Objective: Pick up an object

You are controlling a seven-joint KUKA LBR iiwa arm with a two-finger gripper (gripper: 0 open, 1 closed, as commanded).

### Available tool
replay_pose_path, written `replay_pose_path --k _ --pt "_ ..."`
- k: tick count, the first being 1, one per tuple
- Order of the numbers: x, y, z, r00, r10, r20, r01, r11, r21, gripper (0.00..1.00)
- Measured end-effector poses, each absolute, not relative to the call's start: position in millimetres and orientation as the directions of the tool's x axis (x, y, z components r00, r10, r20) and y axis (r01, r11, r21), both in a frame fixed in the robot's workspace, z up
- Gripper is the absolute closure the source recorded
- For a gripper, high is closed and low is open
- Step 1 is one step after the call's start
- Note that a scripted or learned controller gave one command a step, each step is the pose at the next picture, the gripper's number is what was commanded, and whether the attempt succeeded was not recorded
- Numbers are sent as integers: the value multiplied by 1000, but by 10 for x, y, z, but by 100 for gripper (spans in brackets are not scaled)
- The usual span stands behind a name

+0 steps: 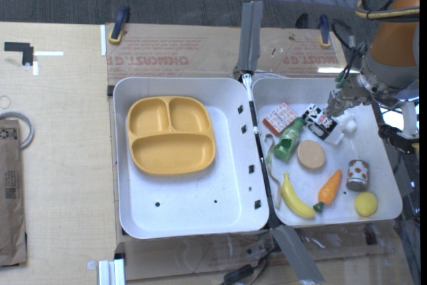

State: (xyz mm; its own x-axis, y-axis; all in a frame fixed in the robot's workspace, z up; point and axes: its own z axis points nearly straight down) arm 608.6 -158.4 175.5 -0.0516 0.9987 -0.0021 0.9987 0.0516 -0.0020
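Wooden table (53, 143), two white bins. Claw (335, 105) low in right bin (380, 207), beside black-and-white toy (319, 121); grip state unreadable.

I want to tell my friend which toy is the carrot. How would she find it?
Look in the right white bin, the one crowded with toys, near its front edge. The carrot lies between the yellow banana and the round lemon. It is the only orange, pointed thing, with a green tip.

Grey arm (390, 43); orange band above wrist; black and yellow cables.
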Motion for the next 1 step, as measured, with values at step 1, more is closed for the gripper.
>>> replay_pose_path --k 1 --pt "6045 -2164 2952 -376 927 -4 927 376 1 100"
